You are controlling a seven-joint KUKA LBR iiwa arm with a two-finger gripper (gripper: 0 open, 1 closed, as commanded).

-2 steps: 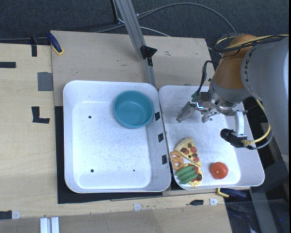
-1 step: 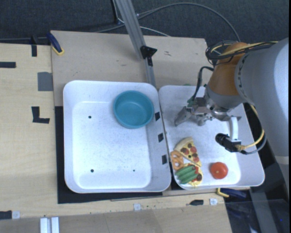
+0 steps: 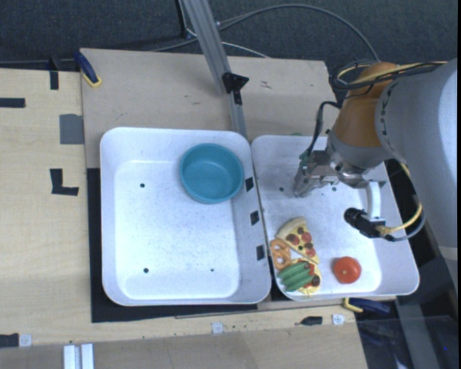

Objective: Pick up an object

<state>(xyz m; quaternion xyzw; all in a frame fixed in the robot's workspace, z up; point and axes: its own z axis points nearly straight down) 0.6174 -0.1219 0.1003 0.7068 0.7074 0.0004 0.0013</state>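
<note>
A: Gripper position?

B: Gripper point(image 3: 306, 181) is over the far half of the right bin point(image 3: 396, 283), low above the bin floor. The grey arm point(image 3: 415, 121) with its orange band point(image 3: 361, 118) comes in from the right of it.

A: Fingers?

B: Metal fingers point down toward the bin floor with nothing between them. From this slant, cannot tell whether they stand apart or together.

A: Candidate objects?

B: Two in the same bin, both nearer the camera than the gripper. Pizza slice toy point(image 3: 295, 257), with red and green toppings, lies flat, nearer the camera and slightly left of the gripper. Red tomato point(image 3: 346, 269) sits nearer and to the gripper's right, just beside the pizza slice toy but apart from it. Neither touches the gripper.

A: Left bin?

B: Left bin point(image 3: 138, 283) holds a blue bowl point(image 3: 211, 173), upright, to the left of the gripper, near the divide between the bins. Both bins rest on the table point(image 3: 138, 75).
</note>
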